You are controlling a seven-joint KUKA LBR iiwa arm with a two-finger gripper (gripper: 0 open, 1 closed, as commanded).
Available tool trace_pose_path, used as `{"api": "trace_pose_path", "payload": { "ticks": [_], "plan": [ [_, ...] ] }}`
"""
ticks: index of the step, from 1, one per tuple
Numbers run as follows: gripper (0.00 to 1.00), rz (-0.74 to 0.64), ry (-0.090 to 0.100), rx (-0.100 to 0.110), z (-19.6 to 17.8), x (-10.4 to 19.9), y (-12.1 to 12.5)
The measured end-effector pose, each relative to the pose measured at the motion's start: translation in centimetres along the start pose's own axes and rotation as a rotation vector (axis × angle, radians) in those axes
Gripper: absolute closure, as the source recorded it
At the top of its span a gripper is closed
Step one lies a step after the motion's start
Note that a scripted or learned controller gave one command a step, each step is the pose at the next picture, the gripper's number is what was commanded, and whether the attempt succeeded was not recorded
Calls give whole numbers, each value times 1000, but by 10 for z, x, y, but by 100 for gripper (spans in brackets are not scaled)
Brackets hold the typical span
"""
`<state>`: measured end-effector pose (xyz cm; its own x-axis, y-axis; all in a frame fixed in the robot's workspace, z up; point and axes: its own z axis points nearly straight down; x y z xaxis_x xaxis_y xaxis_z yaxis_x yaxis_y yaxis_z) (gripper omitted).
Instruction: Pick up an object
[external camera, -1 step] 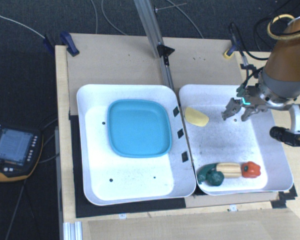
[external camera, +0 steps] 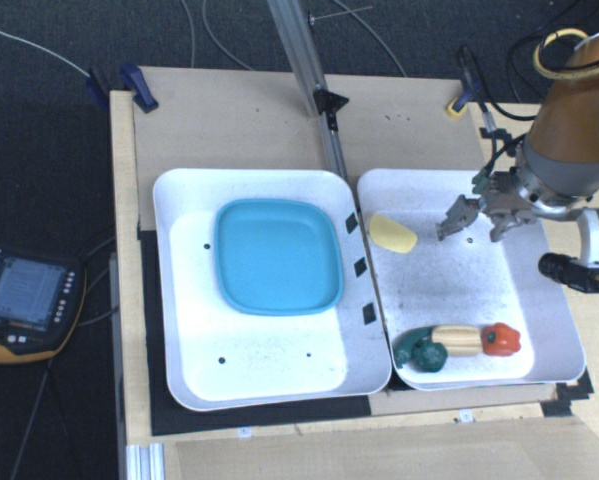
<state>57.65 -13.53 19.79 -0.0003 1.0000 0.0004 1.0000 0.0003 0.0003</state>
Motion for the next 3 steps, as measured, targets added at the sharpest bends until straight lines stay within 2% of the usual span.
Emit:
{"api": "trace_pose_path", "payload": {
  "ticks": [2,3],
  "plan": [
    [0,0,0,4,105,-9,-3],
    [100,0,0,-2,91,-9,-1]
  ]
}}
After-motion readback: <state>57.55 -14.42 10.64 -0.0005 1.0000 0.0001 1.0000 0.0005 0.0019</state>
